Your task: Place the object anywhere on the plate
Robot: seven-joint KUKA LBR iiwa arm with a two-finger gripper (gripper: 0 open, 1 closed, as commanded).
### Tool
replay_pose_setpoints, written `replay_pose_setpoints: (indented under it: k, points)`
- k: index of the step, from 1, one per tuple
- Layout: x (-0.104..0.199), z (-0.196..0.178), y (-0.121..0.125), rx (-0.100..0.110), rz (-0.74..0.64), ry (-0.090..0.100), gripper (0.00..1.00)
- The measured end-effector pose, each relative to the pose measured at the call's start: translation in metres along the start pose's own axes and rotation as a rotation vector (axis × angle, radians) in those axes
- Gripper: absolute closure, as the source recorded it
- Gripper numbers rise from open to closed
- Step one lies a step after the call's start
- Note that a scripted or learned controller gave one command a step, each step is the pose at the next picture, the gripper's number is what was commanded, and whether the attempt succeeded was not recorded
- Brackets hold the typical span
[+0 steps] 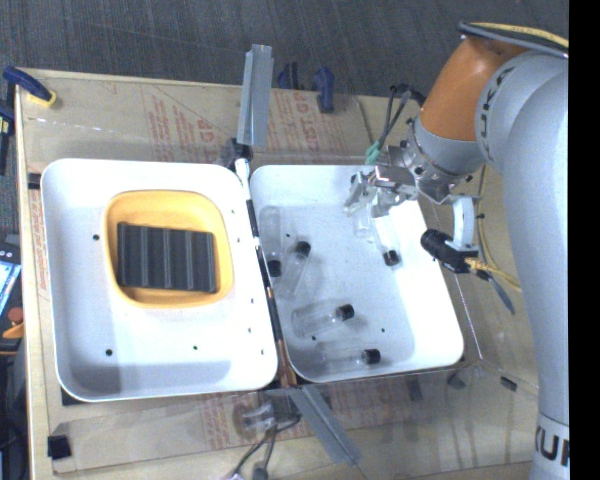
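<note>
Camera view: gripper (373,196) near bin rim (330,169)

Bright, even overhead light, soft shadows, mild glare on white bins (70,268).

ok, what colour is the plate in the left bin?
Yellow-orange rim with a dark ribbed centre; the plate shows in the camera view.

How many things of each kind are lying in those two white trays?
Clear vials with black caps: 5 (caps at), all in the right bin
Yellow plate: 1, in the left bin
Dark ridged block on the plate: 1
Total: 7
</note>
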State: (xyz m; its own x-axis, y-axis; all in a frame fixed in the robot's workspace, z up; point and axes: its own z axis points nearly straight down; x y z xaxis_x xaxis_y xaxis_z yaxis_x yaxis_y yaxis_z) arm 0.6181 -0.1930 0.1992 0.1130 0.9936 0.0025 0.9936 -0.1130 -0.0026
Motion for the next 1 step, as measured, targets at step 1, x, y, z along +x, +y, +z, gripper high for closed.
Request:
replay_pose_setpoints:
  k: [1]
  points:
    - [0.0474,0.0013,-0.0287,0.003,-0.166,-0.002,1.0]
